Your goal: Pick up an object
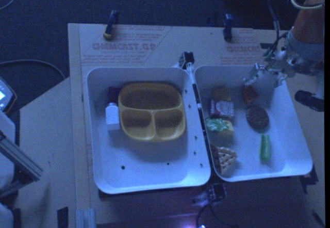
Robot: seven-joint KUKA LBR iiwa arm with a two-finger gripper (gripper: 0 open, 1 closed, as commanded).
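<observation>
My arm (pixel 309 20) is thick and rounded, grey in this dim bluish light, with an orange band (pixel 312 2) and a pale ring at its 12 o'clock end. A dark cable (pixel 273 13) loops alongside. At 9 o'clock sits my gripper (pixel 265 75), pale bare metal, blocky and angular.

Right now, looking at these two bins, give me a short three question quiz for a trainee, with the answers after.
1. True or false: the yellow divided plate lies in the right bin.
2. Which item lies nearest the right bin's front right corner? A) green vegetable B) waffle piece C) round dark cookie
3. Fill in: the small white bottle sits just ____ of the plate, as the camera sees it.

Key
1. False: it lies in the left bin.
2. A.
3. Left.

Note: the gripper hovers over the right bin's far end, beside a small reddish item.
</observation>
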